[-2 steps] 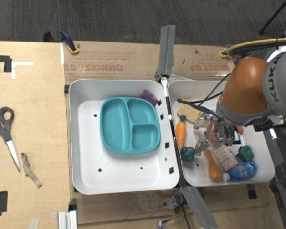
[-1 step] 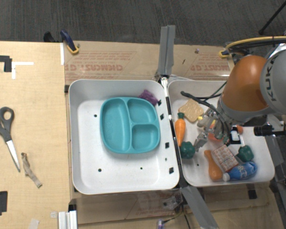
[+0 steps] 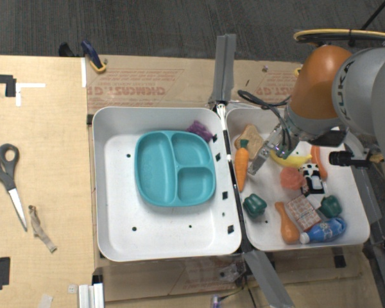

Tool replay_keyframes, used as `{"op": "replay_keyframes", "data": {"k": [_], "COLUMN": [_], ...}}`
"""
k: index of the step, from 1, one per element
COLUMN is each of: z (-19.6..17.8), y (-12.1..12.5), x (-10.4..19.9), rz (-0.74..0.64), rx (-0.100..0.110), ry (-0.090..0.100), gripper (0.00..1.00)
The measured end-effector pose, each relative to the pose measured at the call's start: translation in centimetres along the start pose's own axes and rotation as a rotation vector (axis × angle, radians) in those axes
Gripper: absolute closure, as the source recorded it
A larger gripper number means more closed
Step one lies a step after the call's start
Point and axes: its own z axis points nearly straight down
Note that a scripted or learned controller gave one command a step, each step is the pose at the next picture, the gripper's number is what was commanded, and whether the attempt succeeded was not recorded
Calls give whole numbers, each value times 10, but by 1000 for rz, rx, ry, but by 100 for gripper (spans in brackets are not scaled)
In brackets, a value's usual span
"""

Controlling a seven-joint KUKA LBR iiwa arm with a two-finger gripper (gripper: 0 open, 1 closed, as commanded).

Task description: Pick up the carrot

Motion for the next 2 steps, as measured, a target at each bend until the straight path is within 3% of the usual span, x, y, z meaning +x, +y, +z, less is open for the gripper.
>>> {"op": "replay_keyframes", "data": {"k": [1,2], "z": [-10,-98], "y": [1,59], "x": [-1,110], "rz": [-4,165], "rx": [-1,3], "ry": [-5,4], "gripper": [100,100]}}
